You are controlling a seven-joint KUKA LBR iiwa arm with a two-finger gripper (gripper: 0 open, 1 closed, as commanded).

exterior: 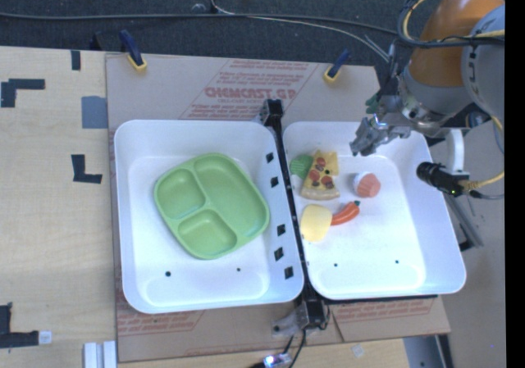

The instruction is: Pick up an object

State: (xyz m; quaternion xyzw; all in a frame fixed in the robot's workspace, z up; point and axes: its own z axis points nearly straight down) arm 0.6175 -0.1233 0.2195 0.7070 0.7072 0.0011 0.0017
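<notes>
The left bin [131, 219] holds a single thing: a green divided tray [212, 204], lying flat near the bin's middle with its three compartments bare. It sits a little askew, its long side running from about ten o'clock to four o'clock, which suggests it was dropped in rather than squared up.

A black clip strip runs between the two bins, pinning their adjoining rims together so neither slides.

The right bin [410, 264] carries the small toy foods, all bunched toward its nine-o'clock side and upper half. Closest to the divider is a green vegetable [300, 165], touching a slice of pizza [320, 176] that lies flat with its toppings up. At six o'clock from the pizza sits a yellow lemon [315, 223], and a small carrot [347, 212] rests against it at about two o'clock. A red-and-white piece [368, 185], perhaps a radish, stands apart at three o'clock from the pizza. Any of these could serve as the thing to pick; the loose red piece looks easiest, having free space around it.

The gripper [367, 138] hangs over the bin's twelve-o'clock rim, above and just beside that red piece, with nothing between its fingers. Whether they are spread or closed I cannot tell at this angle. Its position suggests an approach, with the descent not yet made.
</notes>
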